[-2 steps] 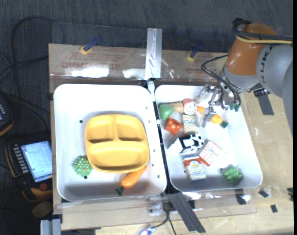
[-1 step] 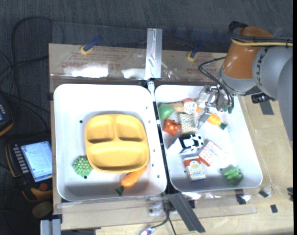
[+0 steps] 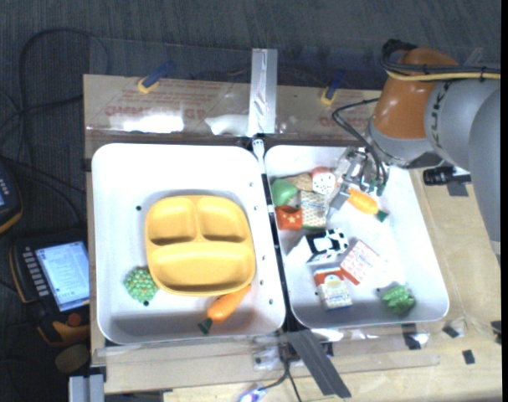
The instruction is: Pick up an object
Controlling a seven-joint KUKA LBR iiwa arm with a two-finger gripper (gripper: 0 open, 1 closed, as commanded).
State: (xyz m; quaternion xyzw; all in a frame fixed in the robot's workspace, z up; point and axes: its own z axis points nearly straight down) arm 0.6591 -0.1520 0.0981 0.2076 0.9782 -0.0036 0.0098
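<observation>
Orange toy carrot point(image 3: 364, 201): lies in the right bin point(image 3: 429, 262), just right of the gripper point(image 3: 351, 182), whose finger state cannot be told. Likely light, rigid, smooth; grip across mid-body.

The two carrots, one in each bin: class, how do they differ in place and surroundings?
The left-bin carrot lies at that bin's near edge, against the yellow divided plate. The right-bin carrot lies toward the far side of its bin, right beside the gripper. The left-bin carrot looks larger. Both are orange with green tops.
</observation>
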